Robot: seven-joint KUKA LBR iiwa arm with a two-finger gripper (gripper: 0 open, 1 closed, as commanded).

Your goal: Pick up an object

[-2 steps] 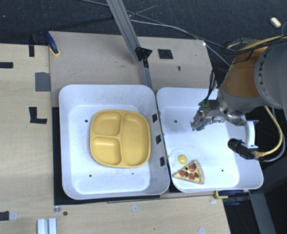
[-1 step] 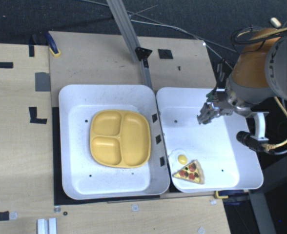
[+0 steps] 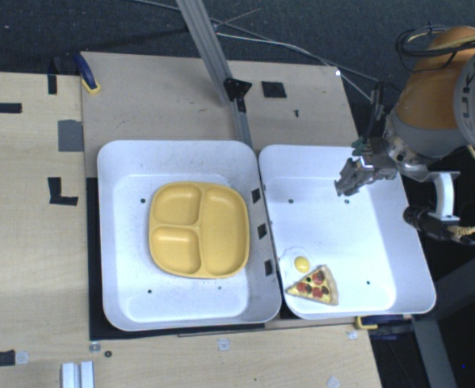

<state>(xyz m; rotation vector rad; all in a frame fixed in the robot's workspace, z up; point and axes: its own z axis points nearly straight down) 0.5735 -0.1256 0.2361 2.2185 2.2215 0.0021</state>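
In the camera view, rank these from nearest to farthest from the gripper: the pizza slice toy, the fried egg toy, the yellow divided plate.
1. The small white and yellow fried egg toy, in the right bin, below the gripper.
2. The triangular pizza slice toy, touching the egg's lower edge, near that bin's front wall.
3. The yellow divided plastic plate, in the left bin.

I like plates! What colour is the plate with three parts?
Yellow; the plate shows in the camera view.
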